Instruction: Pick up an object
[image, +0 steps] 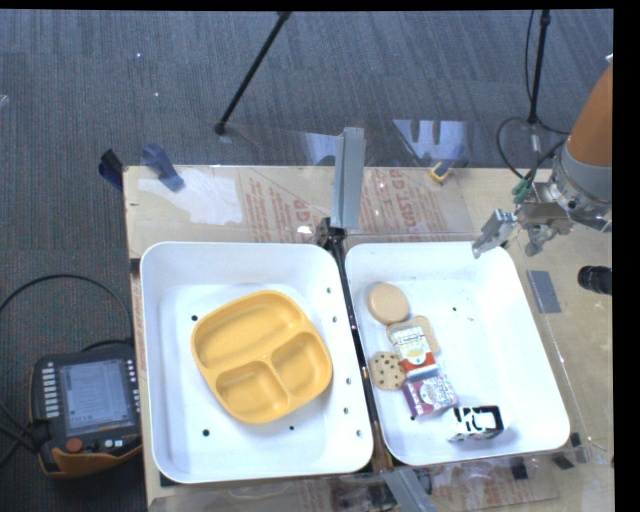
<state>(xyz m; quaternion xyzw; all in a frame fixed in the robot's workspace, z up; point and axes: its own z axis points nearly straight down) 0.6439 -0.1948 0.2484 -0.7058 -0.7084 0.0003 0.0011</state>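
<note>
Hovering at the right bin's (540, 330) far corner, the gripper (520, 228) is seen spread and empty; no object grasped yet, cookie (387, 370) and packets untouched.

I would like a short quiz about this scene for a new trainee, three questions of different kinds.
1. True or false: the yellow divided plate lies in the right bin.
2. Which item lies nearest the right bin's front edge? A) black-and-white object B) tan round cookie C) chocolate-chip cookie
3. Fill in: the gripper hangs above the right bin's ____ corner.

Key: 1 false; 2 A; 3 far right.
</note>
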